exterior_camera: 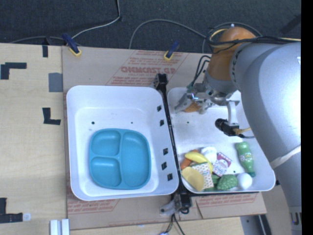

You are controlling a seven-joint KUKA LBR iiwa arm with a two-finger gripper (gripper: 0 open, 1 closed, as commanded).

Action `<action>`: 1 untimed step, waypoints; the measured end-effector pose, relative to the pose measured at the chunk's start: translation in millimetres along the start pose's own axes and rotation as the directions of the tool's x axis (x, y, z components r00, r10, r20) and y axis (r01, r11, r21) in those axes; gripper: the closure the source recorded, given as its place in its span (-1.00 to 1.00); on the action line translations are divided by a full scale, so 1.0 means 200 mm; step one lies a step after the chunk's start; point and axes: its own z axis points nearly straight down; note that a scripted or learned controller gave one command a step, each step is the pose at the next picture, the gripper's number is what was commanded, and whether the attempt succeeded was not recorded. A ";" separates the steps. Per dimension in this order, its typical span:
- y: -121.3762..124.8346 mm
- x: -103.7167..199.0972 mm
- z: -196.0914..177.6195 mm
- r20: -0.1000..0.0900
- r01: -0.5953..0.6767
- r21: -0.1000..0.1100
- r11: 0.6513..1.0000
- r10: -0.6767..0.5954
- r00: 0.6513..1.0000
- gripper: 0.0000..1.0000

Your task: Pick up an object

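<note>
My gripper (191, 101) is low over the far left corner of the right bin (195, 129), close to the divider between the bins. A small orange-brown object (190, 107) lies right under it; whether it is held is hidden by the wrist. A pile of toy food fills the bin's near end: a green bottle (244, 156), a yellow banana (195, 156), a yellow wedge (193, 179), a red-and-white packet (222, 163), a green broccoli piece (226, 182) and a white egg (244, 181).
The left bin (80, 102) holds a blue divided plate (120, 158). A black divider strip (165, 126) with clips runs between the bins. The grey arm (274, 92) covers the right bin's right side. Cables trail over the bench at the back.
</note>
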 end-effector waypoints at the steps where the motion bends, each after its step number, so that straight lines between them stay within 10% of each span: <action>1: 0.00 -0.02 0.00 -0.001 0.001 0.000 1.000 -0.001 1.000 -1.00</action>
